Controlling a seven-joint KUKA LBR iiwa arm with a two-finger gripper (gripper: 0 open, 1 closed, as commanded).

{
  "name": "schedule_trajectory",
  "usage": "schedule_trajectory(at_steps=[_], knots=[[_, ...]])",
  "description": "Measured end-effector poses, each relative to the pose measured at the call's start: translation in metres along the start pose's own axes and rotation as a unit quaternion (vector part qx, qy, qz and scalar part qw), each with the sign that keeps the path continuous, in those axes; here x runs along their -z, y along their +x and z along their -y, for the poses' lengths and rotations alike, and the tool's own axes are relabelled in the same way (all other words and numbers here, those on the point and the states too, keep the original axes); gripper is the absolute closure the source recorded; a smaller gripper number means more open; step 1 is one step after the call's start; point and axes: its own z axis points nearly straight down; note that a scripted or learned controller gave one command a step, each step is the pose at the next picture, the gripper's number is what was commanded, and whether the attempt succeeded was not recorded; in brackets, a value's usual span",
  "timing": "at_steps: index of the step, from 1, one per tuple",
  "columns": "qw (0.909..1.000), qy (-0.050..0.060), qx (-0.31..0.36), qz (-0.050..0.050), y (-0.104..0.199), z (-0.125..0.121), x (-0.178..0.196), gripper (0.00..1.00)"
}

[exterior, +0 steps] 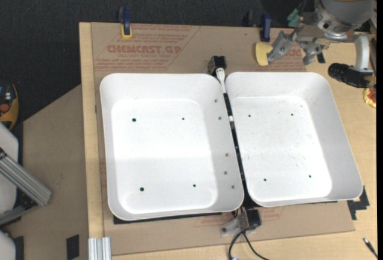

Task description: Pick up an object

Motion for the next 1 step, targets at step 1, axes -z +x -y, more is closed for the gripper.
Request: schedule_trajectory(at_steps=[1], knots=[[1.0000, -0.002, 0.000, 0.000, 0.0002, -0.0007, 0.0113, 1.00]])
